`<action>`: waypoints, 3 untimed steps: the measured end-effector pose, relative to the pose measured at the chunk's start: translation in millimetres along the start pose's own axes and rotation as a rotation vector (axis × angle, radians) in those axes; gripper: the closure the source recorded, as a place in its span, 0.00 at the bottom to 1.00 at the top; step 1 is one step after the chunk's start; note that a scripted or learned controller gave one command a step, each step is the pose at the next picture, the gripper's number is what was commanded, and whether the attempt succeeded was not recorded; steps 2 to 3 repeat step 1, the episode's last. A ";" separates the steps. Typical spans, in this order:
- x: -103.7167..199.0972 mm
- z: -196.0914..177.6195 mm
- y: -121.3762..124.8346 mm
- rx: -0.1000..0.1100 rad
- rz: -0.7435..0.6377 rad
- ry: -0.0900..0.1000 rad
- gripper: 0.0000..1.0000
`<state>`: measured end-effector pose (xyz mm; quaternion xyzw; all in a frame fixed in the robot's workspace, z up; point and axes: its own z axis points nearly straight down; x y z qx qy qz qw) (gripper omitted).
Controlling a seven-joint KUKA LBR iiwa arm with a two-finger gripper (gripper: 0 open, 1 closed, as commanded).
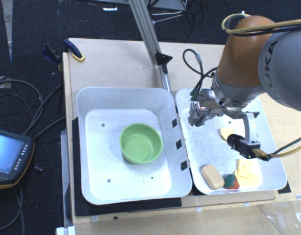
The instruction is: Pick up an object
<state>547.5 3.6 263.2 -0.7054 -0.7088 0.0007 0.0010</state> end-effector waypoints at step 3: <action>44.3 8.7 24.0 -0.002 0.001 0.000 1.00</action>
